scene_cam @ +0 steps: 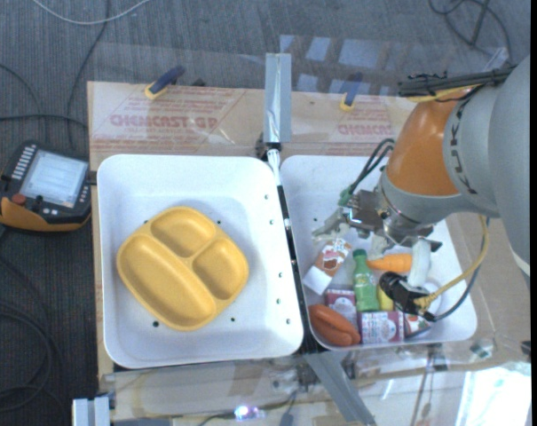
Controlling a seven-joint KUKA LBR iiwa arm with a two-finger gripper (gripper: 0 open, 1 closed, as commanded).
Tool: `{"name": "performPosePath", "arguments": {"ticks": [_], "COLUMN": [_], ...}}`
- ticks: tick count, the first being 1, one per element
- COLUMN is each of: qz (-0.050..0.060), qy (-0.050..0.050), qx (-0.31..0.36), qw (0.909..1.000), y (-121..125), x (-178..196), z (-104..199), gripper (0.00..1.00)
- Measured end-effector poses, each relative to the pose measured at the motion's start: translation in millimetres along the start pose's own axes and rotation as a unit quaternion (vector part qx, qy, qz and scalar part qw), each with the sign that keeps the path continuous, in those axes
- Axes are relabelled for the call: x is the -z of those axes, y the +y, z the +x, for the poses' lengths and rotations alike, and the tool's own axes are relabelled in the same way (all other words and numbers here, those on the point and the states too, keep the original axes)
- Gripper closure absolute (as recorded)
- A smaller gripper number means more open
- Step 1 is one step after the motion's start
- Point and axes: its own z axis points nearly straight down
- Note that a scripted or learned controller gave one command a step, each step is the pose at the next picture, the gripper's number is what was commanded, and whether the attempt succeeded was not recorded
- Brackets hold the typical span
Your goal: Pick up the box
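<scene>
- The gripper (408, 238) hangs over the right bin (463, 322); whether it is open I cannot tell
- The red box (379, 326) lies at the bin's front wall, beside the green bottle (364, 284); descend squarely over it, avoiding neighbours

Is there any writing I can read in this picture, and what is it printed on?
"KUKA", partly visible, in dark letters on the grey arm at the right.
Faded red lettering on the brown board behind the bins: too blurred to read.
Labels on the small red box and the green bottle in the right bin: too small to read.
Screen of the handheld pendant on the floor: unreadable.
</scene>
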Motion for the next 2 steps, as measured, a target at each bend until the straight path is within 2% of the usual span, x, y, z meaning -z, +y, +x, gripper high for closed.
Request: {"name": "performPosePath", "arguments": {"ticks": [1,2], "qz": [0.0,-0.01], "qy": [0.0,0.0], "qx": [0.045,0.129], "qw": [0.999,0.9916], "y": [-29.1,31.7], "x": [30.6,-61.6], "z": [-64.7,-54.5], "gripper": [0.0,0.0]}}
